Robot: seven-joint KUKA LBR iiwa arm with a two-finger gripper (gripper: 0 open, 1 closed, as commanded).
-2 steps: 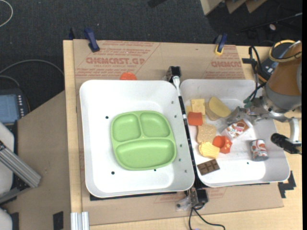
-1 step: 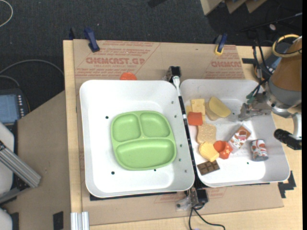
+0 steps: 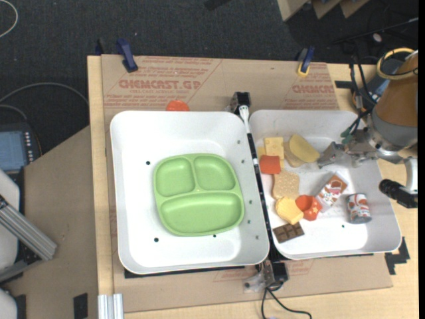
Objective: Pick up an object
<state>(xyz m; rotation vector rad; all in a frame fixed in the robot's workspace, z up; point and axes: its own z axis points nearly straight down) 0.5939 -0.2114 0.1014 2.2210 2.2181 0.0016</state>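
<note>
The right bin (image 3: pixel 332 244) holds several small toy foods. At its back left lie a pale yellow block (image 3: pixel 273 147), a yellow rounded piece (image 3: pixel 302 149) and an orange-red block (image 3: pixel 269 164). Further forward are a tan cracker (image 3: pixel 286 185), a yellow lump (image 3: pixel 288 209), a red tomato (image 3: pixel 305 203) and a brown chocolate bar (image 3: pixel 289 231). A white and red packet (image 3: pixel 331 191) and a small can (image 3: pixel 358 207) lie to the right. My gripper (image 3: pixel 330 154) reaches in from the right over the bin's back, just right of the yellow rounded piece and above the packet. Nothing shows in its grasp.
The left bin (image 3: pixel 133 151) bears a green divided plate (image 3: pixel 198 193). A black divider (image 3: pixel 252 158) runs between the bins. The grey arm with its orange band (image 3: pixel 398 105) rises at the right edge. Blue clamps (image 3: pixel 126 55) hold the cardboard base at the back.
</note>
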